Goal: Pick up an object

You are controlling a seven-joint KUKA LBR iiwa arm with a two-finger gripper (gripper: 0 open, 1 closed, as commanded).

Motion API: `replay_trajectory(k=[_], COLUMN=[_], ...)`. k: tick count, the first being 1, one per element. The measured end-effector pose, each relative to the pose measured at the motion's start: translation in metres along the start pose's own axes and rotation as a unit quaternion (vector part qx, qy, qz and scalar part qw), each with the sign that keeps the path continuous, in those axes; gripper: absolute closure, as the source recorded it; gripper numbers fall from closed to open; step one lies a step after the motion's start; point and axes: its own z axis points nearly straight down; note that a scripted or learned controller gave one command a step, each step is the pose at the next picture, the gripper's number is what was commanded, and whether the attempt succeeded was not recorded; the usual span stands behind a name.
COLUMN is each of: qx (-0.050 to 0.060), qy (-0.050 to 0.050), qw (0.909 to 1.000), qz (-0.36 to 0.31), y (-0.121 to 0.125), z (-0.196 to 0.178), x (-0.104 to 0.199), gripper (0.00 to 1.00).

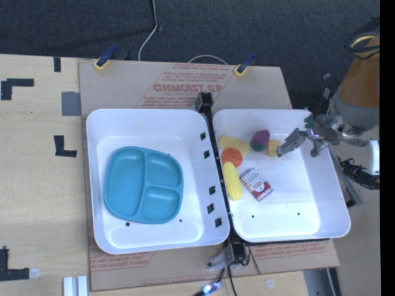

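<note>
A small yellow piece [273, 148] lies near the far edge of the right bin [321, 227], just beside a purple toy [261, 139]; nearer the bin's left wall sit a yellow-and-red toy [231, 152], a corn cob [232, 180] and a red-and-white packet [255, 184]. The gripper [290, 143] hovers at the yellow piece with nothing visibly between its fingers, though whether they are spread or closed I cannot tell. This looks like the approach step; next it likely needs to descend squarely and close. The left bin [99, 128] holds a blue divided plate [143, 185].
</note>
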Motion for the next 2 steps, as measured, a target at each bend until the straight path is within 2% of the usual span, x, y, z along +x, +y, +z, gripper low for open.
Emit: replay_trajectory(k=[1,2], qx=[-0.006,-0.003], qy=[-0.001,-0.001], qw=[1.0,1.0], qz=[-0.002,-0.002], y=[0.003,0.005], z=[-0.007,0.061], x=[0.001,0.004], gripper=[0.0,0.0])
